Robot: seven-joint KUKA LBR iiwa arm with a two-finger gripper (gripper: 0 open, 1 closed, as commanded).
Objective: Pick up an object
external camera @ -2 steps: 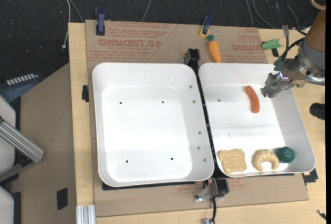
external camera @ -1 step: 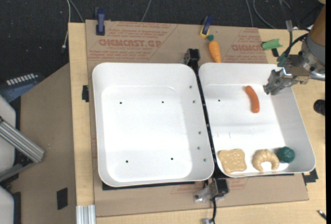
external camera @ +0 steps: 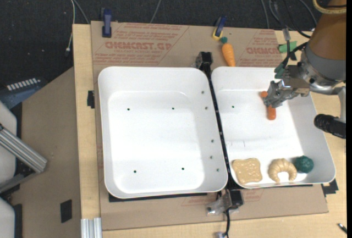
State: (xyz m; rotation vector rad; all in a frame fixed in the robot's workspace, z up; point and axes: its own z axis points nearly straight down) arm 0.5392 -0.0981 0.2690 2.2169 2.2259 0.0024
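- Left bin [external camera: 157, 75]: white, on desk [external camera: 165, 39].
- Carrot [external camera: 228, 54]: on desk behind bins, long axis front-to-back, green top rearward.
- Right bin [external camera: 316, 146]: cracker [external camera: 246, 170], croissant [external camera: 282, 170], teal ball [external camera: 303, 164] along front.
- Pincer [external camera: 271, 100]: pinching small orange piece [external camera: 271, 114], hanging upright.

You see the arm [external camera: 329, 39] at three o'clock as a thick rounded column: an orange-brown band [external camera: 331, 25] sits above a grey wrist section, topped by a pale ring. Thin black cables loop toward twelve o'clock from it, and a small green tab shows beside them. The gripper [external camera: 273, 98] at its end is bare grey metal, blocky, with darker joints and small fittings.
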